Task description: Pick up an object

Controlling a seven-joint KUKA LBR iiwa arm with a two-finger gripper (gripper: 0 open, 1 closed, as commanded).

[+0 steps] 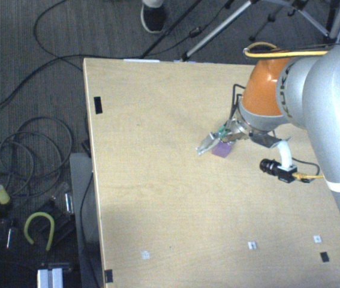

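Camera view. A small purple block (222,150), matte and roughly cuboid with soft edges, is seen on the bare tan tabletop (158,191), right of centre and nearer the far edge than the near one. The gripper (208,144) is shown directly beside the block; its pale, translucent-looking fingers are angled down toward the left, and the block is partly overlapped by them, so whether it is pinched or merely touched cannot be told. The grey arm (319,101), smooth and rounded with a glossy orange band (261,92), is entered from the right edge. A black cylindrical unit (277,168) with a white bracket is hung below the wrist. The tabletop is flat, wood-coloured and lightly speckled. Black cables (20,149) are coiled on the dark carpet beyond the left edge.
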